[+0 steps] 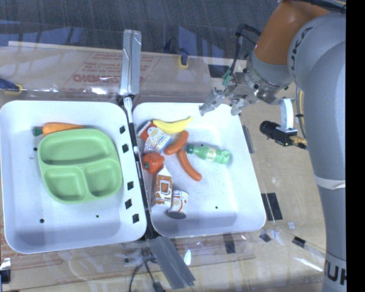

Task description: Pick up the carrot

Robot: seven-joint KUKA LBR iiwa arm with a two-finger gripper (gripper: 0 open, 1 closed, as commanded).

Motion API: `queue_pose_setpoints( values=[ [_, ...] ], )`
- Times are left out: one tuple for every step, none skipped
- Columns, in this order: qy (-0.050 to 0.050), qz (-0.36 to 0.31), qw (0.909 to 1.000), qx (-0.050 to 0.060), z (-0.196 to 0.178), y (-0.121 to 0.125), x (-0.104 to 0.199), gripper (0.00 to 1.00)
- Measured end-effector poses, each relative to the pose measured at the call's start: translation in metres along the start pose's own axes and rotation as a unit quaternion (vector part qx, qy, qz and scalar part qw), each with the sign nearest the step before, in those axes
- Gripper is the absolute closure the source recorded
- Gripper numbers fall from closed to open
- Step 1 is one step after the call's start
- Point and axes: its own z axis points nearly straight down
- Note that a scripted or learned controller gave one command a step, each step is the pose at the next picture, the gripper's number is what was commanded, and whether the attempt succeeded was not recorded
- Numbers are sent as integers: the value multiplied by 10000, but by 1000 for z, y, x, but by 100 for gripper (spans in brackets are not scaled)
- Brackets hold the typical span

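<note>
The carrot (pixel 62 127) is orange with a small green stem end. It lies on its side in the left bin (pixel 18 224), along the back edge of a green divided plate (pixel 79 165). My gripper (pixel 222 107) hangs over the back rim of the right bin (pixel 246 187), far to the right of the carrot. Its two fingers are spread apart with nothing between them, so it is open.
The right bin holds a banana (pixel 172 125), two orange-red sausage-like pieces (pixel 188 165), a green bottle (pixel 208 154), a red tomato-like item (pixel 152 162), small cartons (pixel 163 187) and a can (pixel 178 205). A metal divider post (pixel 131 62) stands behind the bins.
</note>
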Motion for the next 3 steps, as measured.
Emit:
queue_pose_setpoints(
  values=[
    [-6,-510,9987,-13,108,-12,53,0],
    [-5,-253,9997,-17,49,11,67,0],
    [-19,-1257,9920,-114,123,-6,55,0]
  ],
)
